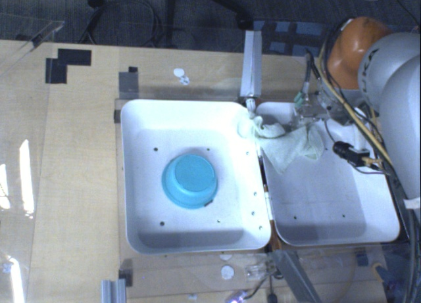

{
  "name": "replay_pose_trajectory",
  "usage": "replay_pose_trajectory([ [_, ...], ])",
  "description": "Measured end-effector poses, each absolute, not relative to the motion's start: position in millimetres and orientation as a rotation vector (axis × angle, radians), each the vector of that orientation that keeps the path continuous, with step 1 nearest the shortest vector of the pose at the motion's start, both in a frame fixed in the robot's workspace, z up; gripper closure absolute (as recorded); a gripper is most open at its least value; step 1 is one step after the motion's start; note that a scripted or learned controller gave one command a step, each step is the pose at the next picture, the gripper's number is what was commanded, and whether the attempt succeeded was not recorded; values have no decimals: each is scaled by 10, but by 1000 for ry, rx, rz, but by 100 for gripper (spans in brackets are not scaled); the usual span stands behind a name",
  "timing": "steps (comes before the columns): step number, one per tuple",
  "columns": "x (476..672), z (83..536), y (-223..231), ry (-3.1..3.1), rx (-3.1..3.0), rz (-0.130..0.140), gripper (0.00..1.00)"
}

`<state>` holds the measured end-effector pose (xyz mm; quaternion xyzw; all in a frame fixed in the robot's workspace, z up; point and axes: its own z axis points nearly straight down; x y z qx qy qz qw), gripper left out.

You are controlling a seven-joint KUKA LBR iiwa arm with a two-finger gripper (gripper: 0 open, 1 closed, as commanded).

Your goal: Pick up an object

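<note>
Pale cloth [293, 149], soft and light, at 11 o'clock in right bin [342, 229], best pinched at a raised fold; gripper [308, 112] above, grasp state indiscernible.

Smooth plastic blue bowl [191, 180]; thin crumpled pale cloth [293, 147]; wooden bench [66, 163].

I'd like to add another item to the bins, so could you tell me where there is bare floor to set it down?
The right bin is bare across its near half, below the pale cloth. Its far left corner is crowded: the cloth drapes over the divider there, with the gripper above it. In the left bin, the blue bowl sits mid-floor; bare floor rings it, widest along the far side.
</note>
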<state>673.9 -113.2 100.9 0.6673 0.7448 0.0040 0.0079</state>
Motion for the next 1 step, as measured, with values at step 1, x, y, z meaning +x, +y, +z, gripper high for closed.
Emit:
replay_pose_trajectory([
  [1,6695,3260,-251,2195,2242,5,100],
])
